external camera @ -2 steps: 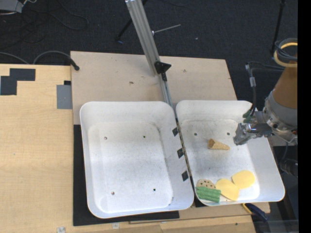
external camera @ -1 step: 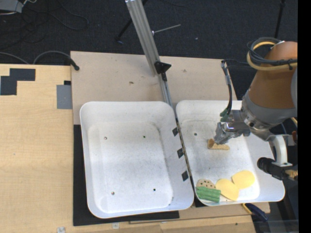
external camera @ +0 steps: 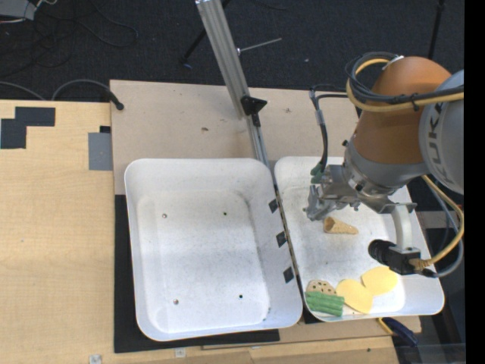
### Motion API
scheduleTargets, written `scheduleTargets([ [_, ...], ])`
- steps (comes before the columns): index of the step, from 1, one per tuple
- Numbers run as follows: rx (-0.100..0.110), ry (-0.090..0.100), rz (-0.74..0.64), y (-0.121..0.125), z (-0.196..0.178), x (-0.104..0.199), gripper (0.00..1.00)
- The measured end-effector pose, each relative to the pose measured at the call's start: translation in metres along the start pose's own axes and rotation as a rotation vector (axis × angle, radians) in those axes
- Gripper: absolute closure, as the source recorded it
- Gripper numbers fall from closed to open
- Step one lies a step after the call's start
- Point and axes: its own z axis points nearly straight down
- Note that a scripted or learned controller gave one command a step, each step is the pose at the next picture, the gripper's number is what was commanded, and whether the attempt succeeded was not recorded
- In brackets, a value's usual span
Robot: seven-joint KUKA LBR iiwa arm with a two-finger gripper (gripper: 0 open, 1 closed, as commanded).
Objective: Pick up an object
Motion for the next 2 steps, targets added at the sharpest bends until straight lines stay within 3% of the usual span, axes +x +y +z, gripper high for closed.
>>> scheduleTargets([
  [2, 0.001, -0.001, 0.002, 0.032, 0.030, 0.089, 1.00],
])
